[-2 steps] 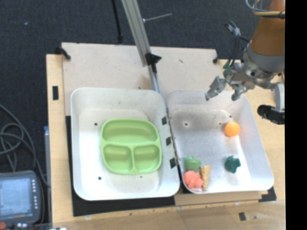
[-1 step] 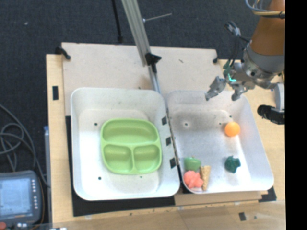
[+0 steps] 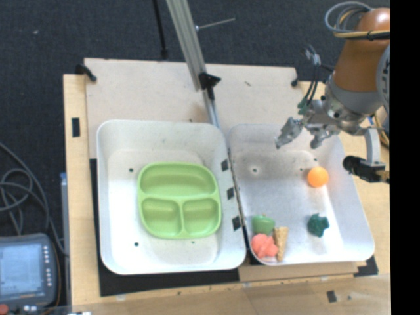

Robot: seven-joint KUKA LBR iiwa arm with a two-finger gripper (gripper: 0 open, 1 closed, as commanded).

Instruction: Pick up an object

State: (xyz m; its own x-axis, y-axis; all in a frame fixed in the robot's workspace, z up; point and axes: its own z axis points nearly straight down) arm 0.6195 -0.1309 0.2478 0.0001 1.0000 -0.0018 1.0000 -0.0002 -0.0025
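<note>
My gripper hovers over the far end of the right bin, its two fingers spread apart with nothing between them. An orange ball lies in that bin, a little nearer and to the right of the gripper. A dark green toy sits toward the bin's near right. At the near left corner lie a light green piece, a pink piece and a tan cone, close together.
The left bin holds a light green divided plate. A slanted metal pole rises from the bench behind the bins, ending near the divide between them. The bench top lies beyond the bins.
</note>
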